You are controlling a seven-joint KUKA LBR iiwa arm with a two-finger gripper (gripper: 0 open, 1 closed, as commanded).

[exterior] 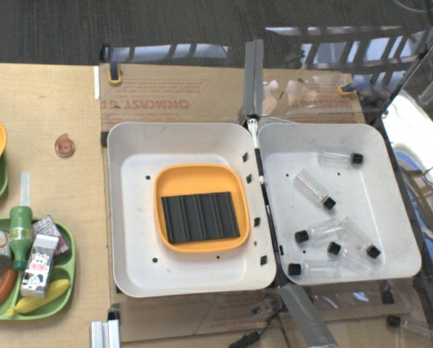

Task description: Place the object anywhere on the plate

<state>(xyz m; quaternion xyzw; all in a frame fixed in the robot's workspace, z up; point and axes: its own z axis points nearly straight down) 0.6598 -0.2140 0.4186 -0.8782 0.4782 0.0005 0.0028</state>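
Five clear capped vials lie loose in the right bin; the orange plate with its black ribbed insert sits in the left bin. Can't tell the jaw state from here. I'd go for the isolated vial mid-bin, close across its short axis, lift clear of the divider, then release low over the insert.

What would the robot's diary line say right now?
plate: yellow plate in left bin | on plate: dark ribbed block | right bin: clear tubes
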